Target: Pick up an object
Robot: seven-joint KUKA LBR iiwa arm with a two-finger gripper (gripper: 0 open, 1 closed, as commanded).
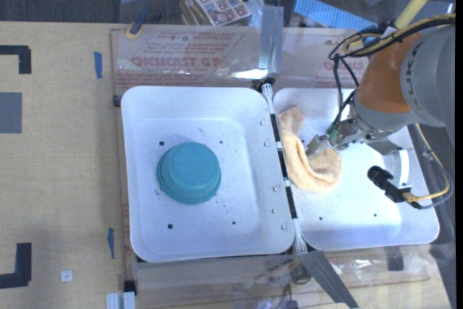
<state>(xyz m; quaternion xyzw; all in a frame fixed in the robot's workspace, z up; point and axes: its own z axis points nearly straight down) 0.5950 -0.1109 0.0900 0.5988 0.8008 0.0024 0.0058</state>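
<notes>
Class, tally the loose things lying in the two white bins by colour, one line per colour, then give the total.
Teal: 1, the upturned bowl in the left bin
Tan: 1, the cloth in the right bin, at the gripper
Total: 2

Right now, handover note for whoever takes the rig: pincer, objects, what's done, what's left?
Pincer: down in the right bin, its tip on the tan cloth. A grasp can't be confirmed from this angle.
Tan cloth: lies crumpled along the right bin's left side, near the divider.
Teal bowl: upside down in the left bin, untouched.
Done: arm has reached the cloth.
Left: confirm the grip, lift clear. Nothing is raised off the bin floor yet.
</notes>
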